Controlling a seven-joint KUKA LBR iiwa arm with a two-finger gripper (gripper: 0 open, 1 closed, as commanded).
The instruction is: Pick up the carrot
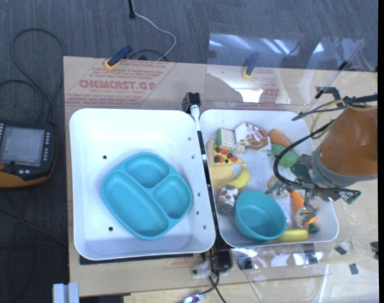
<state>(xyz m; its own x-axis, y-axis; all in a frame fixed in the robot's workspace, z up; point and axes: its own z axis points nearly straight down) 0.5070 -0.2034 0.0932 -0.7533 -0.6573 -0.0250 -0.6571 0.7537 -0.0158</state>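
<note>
The arm [346,147] reaches in from three o'clock and hangs over the right bin [212,182], its orange band sitting above the bin's three o'clock side. The jaws [307,204] point down into the bin's lower right part, around four o'clock from the bin's middle; whether they are spread or pressed together I cannot tell, as the wrist and cables cover them.

The carrot [297,199] lies on the bin floor just beside the jaws, at their ten o'clock side, a short orange piece partly hidden under the wrist. I cannot tell whether it sits between the jaws or only next to them. A second orange piece [279,137] lies near the bin's twelve o'clock wall, well apart from the jaws.

At nine o'clock from the jaws stands a blue bowl [260,216], with a banana [292,235] just below it. The left bin [84,169] holds a blue divided plate [147,194].
</note>
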